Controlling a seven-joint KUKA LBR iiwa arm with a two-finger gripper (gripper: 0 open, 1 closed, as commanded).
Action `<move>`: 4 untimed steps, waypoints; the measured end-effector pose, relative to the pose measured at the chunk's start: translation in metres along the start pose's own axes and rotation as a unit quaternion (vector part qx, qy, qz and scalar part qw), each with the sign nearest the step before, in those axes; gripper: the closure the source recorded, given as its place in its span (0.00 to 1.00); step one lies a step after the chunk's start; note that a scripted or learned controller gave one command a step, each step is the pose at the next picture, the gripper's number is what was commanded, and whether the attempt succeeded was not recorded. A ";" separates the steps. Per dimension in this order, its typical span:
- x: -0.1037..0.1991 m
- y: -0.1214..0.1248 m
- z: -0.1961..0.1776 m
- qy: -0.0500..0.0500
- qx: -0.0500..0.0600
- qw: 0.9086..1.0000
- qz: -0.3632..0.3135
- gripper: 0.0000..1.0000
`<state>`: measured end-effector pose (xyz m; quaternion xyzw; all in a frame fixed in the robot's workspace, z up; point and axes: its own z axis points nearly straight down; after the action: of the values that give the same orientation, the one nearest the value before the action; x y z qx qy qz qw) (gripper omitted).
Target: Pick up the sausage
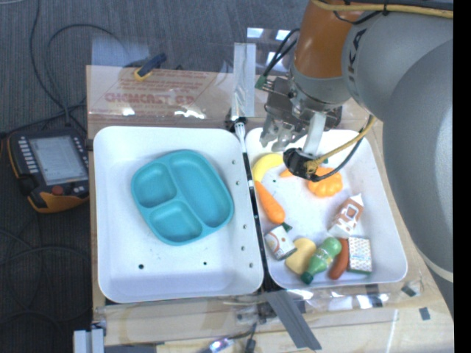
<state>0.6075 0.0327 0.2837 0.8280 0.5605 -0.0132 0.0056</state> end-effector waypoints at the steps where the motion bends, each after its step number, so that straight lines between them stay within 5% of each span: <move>1: 0.075 0.012 0.003 0.012 0.000 0.986 0.167 1.00; 4: 0.075 0.011 -0.022 0.002 -0.001 0.986 0.164 1.00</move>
<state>0.6462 0.0990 0.3032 0.9087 0.4172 -0.0097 0.0070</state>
